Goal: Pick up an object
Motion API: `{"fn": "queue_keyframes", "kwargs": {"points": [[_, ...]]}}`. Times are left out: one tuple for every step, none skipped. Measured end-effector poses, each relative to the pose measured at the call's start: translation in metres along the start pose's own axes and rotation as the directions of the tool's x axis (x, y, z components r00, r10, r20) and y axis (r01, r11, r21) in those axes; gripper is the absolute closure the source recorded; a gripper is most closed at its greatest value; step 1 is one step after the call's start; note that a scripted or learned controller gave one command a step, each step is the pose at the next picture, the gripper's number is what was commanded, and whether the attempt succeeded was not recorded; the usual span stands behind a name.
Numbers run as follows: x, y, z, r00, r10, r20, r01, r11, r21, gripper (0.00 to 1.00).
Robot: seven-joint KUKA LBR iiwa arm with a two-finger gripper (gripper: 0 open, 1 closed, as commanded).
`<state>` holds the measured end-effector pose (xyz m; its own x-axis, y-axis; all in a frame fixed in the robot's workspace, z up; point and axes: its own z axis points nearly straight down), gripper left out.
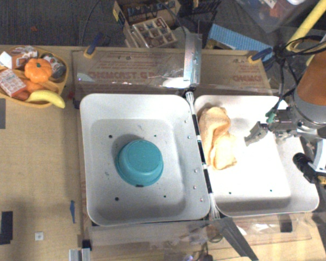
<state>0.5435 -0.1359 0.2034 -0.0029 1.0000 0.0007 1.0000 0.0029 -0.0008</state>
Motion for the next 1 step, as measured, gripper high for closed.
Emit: {"fn": "queue_keyframes", "kwargs": {"points": [[0.0432,0.016,0.1109,0.994,0.106,0.001,-0.106,0.994,-0.017,0.0]]}}
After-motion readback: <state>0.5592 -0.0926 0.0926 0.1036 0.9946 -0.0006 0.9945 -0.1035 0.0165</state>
